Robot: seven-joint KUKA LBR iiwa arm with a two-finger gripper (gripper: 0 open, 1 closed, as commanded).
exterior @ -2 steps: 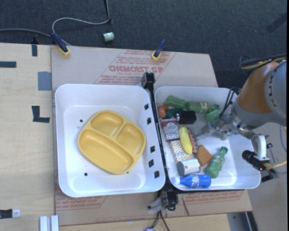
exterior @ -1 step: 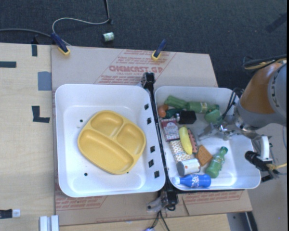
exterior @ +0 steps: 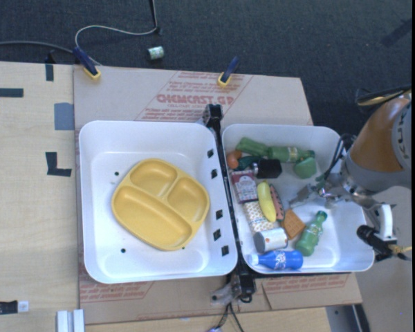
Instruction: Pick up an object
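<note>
- Counter [exterior: 28, 185]: a pale wooden top seen from above at a slant, with a sheet of cardboard [exterior: 194, 95] laid over it. Two blue-and-yellow clamps [exterior: 87, 62] sit at the cardboard's far edge.
- Left bin [exterior: 97, 144]: shallow and white. A yellow divided plate [exterior: 160, 203] lies flat in its middle, apart from all four walls.
- Right bin [exterior: 349, 251]: shallow and white, set just beside the left bin. Its left half is crowded with small objects, any of which could be picked.
- Far end of the right bin: a dark green bottle [exterior: 266, 149] lies on its side near the far wall, with a black cylinder [exterior: 266, 167] just nearer than it and a green cup [exterior: 305, 166] at its right.
- Middle of the right bin: a yellow banana [exterior: 266, 200] lies lengthwise, next to a small printed carton [exterior: 245, 185] and flat snack packets.
- Near end of the right bin: a blue bottle [exterior: 279, 260] lies along the near wall. A small green bottle [exterior: 310, 234] lies tilted just to its right, and a white can [exterior: 270, 240] rests between them and the banana.
- Arm [exterior: 384, 147]: grey with an orange band, reaching in from the right over the right bin's right side.
- Pincer [exterior: 317, 191]: low over the bare right part of the bin, right of the banana. I cannot tell how far it is parted, and no object is seen within it.
</note>
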